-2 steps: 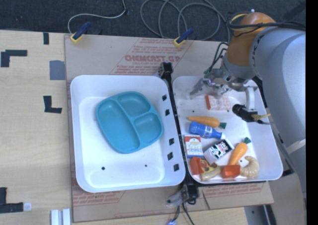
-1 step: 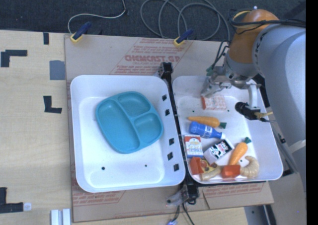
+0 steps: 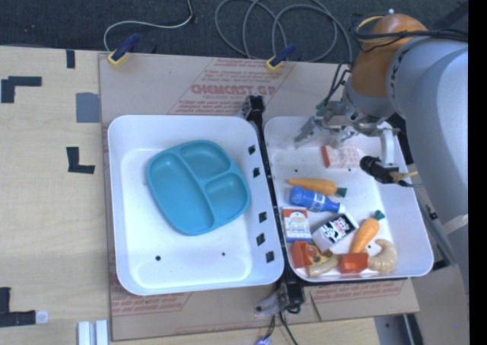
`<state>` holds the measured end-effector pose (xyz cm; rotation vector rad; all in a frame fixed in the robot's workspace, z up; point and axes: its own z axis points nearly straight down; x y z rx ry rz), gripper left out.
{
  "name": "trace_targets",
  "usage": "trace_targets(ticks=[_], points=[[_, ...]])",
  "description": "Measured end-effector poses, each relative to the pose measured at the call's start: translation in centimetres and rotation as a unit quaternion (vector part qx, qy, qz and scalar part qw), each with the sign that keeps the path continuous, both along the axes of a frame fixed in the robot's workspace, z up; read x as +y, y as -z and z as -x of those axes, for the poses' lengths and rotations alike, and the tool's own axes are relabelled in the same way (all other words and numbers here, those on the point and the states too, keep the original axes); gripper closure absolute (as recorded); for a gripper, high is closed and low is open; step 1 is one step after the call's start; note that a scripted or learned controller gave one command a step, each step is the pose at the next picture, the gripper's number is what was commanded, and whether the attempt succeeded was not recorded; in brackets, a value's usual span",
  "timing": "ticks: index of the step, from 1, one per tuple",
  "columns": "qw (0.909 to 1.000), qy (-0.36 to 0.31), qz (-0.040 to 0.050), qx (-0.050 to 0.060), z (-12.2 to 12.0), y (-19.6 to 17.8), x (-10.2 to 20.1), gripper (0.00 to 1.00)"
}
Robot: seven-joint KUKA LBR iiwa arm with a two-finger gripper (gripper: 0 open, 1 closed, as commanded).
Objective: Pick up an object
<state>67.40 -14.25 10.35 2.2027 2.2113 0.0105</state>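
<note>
My gripper (image 3: 326,130) hangs over the far end of the right bin (image 3: 422,237), fingers spread open with nothing between them. Just in front of it and slightly right lies a pale pink-and-white packet (image 3: 340,156). Nearer the camera in the same bin are an orange carrot (image 3: 312,184), a blue bottle (image 3: 313,199), a red-and-white carton (image 3: 296,223), a black-and-white box (image 3: 335,229), a second carrot (image 3: 365,234), a croissant (image 3: 384,254) and small red pieces (image 3: 304,253).
The left bin (image 3: 122,206) holds a blue divided plate (image 3: 199,186). A black divider (image 3: 262,183) runs between the bins. The arm's grey body (image 3: 434,107) looms over the right bin's right side. Cables (image 3: 274,23) lie behind the bench.
</note>
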Motion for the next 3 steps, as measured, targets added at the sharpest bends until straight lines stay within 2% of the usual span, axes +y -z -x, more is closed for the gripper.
trace_targets(ticks=[1,2,3], points=[[1.0,-0.001,0.0006,-0.001,0.0,-1.0,0.0,1.0],[1.0,-0.001,0.0006,0.0,0.0,-1.0,0.0,0.0],[1.0,0.002,0.0007,0.001,0.1,1.0,1.5,0.0]])
